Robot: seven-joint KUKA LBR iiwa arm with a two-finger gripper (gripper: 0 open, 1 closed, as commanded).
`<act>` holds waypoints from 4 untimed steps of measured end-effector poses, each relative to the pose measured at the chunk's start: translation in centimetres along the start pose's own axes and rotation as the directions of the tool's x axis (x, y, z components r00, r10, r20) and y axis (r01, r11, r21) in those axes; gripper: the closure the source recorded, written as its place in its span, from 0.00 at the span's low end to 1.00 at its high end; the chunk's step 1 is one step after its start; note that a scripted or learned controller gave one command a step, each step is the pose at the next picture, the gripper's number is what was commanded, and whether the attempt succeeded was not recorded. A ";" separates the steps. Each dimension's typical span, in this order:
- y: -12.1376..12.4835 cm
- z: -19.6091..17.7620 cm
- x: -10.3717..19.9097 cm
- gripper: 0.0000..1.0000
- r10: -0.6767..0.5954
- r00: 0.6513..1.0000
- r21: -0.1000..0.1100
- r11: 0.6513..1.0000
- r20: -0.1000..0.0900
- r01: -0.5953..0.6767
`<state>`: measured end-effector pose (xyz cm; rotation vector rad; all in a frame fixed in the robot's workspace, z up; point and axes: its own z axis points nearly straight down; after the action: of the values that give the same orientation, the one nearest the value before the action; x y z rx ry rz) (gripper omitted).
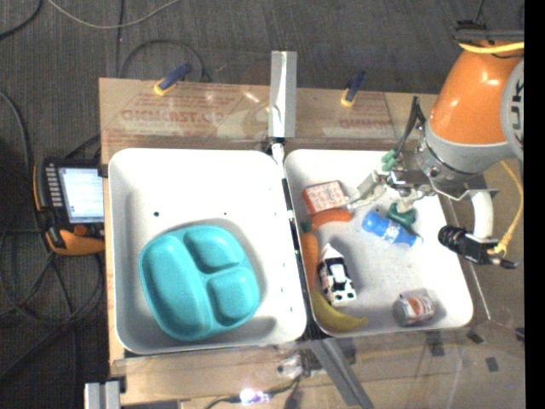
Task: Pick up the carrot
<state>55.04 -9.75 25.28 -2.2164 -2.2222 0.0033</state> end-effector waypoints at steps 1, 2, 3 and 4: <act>0.0 -0.8 0.0 1.00 -0.001 1.000 0.002 1.000 -0.001 0.001; 1.7 -3.1 0.8 1.00 -0.166 0.986 -0.002 0.986 0.003 0.166; -6.4 -3.9 -0.9 1.00 -0.361 0.933 -0.002 0.933 0.002 0.361; -6.6 3.7 -4.9 1.00 -0.544 0.839 -0.002 0.839 0.002 0.544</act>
<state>48.41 -14.64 21.64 -1.4960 -2.7614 -0.0003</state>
